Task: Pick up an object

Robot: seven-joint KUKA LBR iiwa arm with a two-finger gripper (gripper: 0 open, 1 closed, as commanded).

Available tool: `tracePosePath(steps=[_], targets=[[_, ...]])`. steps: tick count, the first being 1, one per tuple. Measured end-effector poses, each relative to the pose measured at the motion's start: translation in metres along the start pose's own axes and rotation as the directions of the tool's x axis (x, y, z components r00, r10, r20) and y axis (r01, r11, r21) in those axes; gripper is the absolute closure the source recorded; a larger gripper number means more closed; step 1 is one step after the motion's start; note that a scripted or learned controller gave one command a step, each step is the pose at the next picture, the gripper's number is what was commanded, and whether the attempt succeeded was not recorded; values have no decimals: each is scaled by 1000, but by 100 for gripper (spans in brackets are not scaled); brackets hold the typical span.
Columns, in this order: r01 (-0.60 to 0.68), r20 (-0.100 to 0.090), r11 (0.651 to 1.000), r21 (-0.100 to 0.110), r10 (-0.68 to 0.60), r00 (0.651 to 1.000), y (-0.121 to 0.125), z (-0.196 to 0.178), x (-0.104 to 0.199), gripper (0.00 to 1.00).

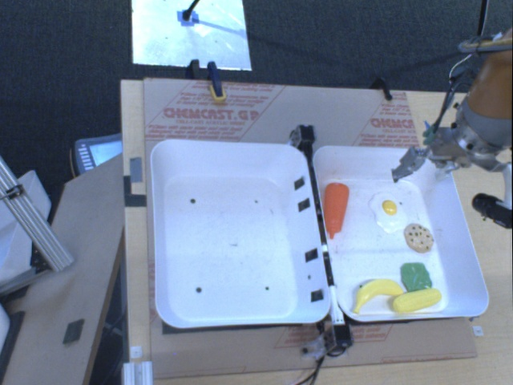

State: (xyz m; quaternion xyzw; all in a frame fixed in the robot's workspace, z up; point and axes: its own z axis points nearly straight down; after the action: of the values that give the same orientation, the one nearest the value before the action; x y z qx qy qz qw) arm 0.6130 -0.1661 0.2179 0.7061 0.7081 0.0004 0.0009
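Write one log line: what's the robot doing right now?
claw: above right bin, far edge | holding: nothing seen | nearest: fried egg | carrot: untouched

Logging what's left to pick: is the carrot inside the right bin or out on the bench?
Inside. The carrot lies flat on the floor of the right bin, along its left wall, beside the fried egg.

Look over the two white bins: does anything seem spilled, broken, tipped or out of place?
Nothing stands out. The carrot, fried egg, cookie, green piece, banana and yellow corn all lie inside the right bin, whole and unspilled. The hand hovers over that bin's far edge.
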Motion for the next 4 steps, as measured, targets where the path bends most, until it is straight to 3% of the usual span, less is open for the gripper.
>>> tracePosePath(steps=[1,2,3,4], targets=[[5,3,1000,-17,-5,1000,59,-143,28,0],[7,3,1000,-7,-7,1000,57,-148,26,100],[6,1,1000,-17,-6,1000,57,-293,81,100],[5,-1,1000,-1,-5,1000,49,-278,111,100]])
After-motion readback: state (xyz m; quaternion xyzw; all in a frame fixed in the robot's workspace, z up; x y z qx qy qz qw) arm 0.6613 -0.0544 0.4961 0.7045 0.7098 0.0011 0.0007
